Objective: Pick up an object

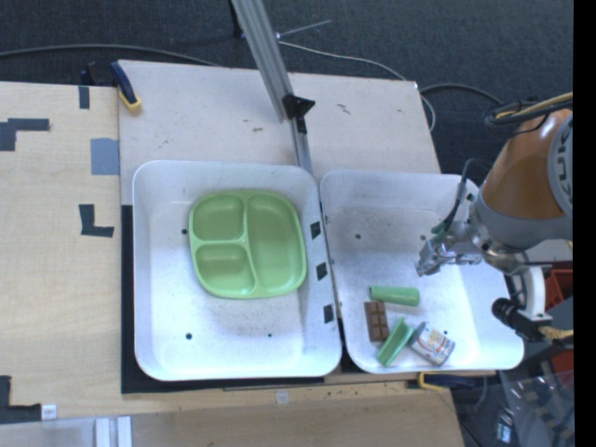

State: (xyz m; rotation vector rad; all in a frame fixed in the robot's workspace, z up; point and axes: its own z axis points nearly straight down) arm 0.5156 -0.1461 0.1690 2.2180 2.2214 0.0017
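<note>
While bare white bin floor lies leftward, two-finger gripper hovers above green cylinder; finger state unclear.

Looking down from a fixed spot above the worktop, tilted at a slant rather than straight overhead. Far enough back to take in both white bins whole: left bin and right bin side by side, mid-frame. Dark floor along the far edge, near rim of the worktop at the bottom. Arm reaching in from the right.
</note>
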